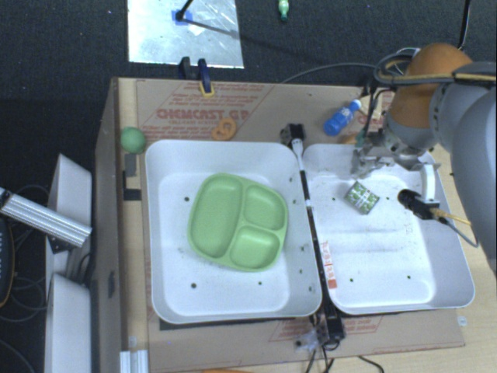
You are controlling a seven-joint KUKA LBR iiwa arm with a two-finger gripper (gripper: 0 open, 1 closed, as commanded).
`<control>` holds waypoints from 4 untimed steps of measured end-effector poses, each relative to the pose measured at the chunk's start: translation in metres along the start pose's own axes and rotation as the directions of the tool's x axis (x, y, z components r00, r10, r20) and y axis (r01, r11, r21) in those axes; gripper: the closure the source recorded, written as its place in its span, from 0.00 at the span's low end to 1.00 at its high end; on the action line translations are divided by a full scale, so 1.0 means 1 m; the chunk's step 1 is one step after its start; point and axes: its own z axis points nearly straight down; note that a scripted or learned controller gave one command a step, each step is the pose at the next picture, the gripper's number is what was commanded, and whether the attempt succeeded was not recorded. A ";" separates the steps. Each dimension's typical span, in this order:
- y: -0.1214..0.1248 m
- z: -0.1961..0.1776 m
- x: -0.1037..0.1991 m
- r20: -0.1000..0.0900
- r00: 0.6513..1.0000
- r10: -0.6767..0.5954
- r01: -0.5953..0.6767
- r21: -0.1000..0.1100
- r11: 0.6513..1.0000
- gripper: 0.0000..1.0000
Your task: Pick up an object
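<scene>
Patterned block (pixel 362 197) lies on right bin (pixel 388 274) floor, near arm (pixel 460 119).

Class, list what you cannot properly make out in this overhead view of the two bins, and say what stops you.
1. Green-and-white block, camera view: its pattern is too small to read.
2. Right bin, camera view: the arm covers its far right corner.
3. Small green item on the dark floor, camera view: too small to identify.
4. Red lettering on the cardboard, camera view: the finer lines are blurred.
</scene>
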 end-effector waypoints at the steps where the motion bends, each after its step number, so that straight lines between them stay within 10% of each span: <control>1: 0.000 0.000 0.000 0.000 1.000 0.000 0.000 0.000 1.000 0.00; 2: -0.002 0.012 -0.054 0.001 1.000 0.005 -0.005 0.003 1.000 0.00; 4: -0.001 0.011 -0.052 0.001 1.000 0.003 -0.003 0.002 1.000 0.00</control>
